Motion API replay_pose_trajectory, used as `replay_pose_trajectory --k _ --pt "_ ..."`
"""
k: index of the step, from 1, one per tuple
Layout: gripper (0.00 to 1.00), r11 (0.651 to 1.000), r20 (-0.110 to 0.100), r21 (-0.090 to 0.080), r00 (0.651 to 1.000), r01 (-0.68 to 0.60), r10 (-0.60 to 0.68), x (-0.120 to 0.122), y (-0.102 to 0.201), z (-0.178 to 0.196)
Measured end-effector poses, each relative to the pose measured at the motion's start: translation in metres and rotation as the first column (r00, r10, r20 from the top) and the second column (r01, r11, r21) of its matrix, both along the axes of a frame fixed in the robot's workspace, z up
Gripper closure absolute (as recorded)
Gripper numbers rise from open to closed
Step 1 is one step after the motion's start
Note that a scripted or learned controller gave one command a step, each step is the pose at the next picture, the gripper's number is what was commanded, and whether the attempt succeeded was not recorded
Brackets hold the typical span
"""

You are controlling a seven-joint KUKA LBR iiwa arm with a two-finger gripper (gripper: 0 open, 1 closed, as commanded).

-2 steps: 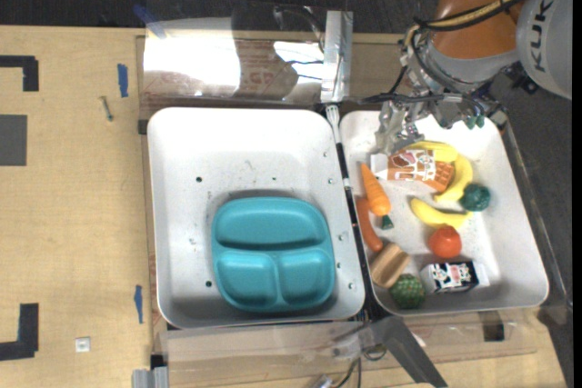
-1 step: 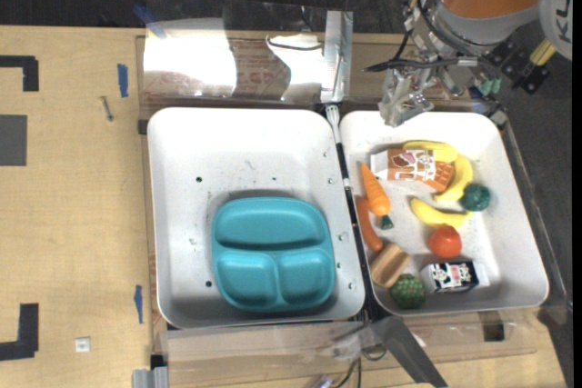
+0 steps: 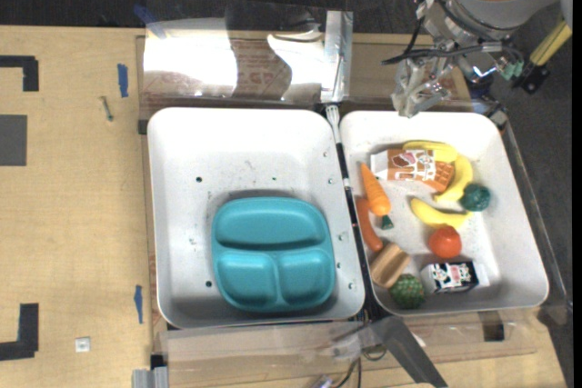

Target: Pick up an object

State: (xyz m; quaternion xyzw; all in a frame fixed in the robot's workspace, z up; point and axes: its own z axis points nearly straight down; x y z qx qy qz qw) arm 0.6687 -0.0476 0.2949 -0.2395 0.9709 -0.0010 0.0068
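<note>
Camera view, looked down on two bins. Claw hung over the right bin's far rim, gripping nothing; couldn't tell if spread or pinched. Inside: bananas, carrots, tomato, carton, broccoli, all clumped together. Left bin: teal tray near the front.

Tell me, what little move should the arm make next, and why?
Probably bring the gripper forward and down over the right bin. It hangs above that bin's far rim with nothing between its fingers, while the toys, such as the bananas and carrots, lie nearer the middle.
</note>
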Motion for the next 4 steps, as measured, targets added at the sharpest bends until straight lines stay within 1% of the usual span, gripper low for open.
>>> replay_pose_trajectory --k 1,2,3,4 --pt "1.00 0.990 -0.010 0.000 0.990 -0.138 0.138 -0.001 0.021 -0.021" --pt "1.00 0.968 -0.001 -0.002 0.968 -0.252 0.252 0.000 0.030 0.000" --pt "1.00 0.898 -0.001 -0.004 0.898 -0.439 0.439 0.000 0.030 0.016" --pt "1.00 0.838 -0.002 -0.005 0.838 -0.545 0.545 0.000 0.018 0.031"
